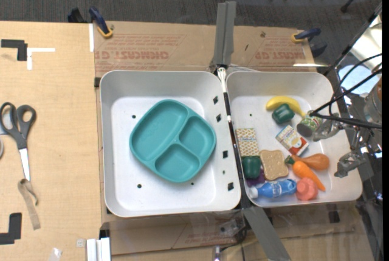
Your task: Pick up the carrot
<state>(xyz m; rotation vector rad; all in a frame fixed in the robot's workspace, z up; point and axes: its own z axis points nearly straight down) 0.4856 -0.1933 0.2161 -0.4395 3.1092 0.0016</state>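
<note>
Several close neighbours crowding the carrot (309, 174) at the front right of the right bin (255, 86): touching a pink toy (307, 189), just beside an orange pear-shaped piece (315, 162) and a blue bottle (276, 189). Easy to pinch the wrong piece or knock the carrot aside. Gripper (351, 163) at the bin's right rim, holding nothing visible; opening impossible to tell. Teal plate (173, 141) well apart, harmless.

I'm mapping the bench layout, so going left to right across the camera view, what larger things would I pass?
Grey-handled metal scissors → teal three-compartment plastic plate in the left white bin → tan cracker box → slice of toy bread → orange toy carrot.
</note>
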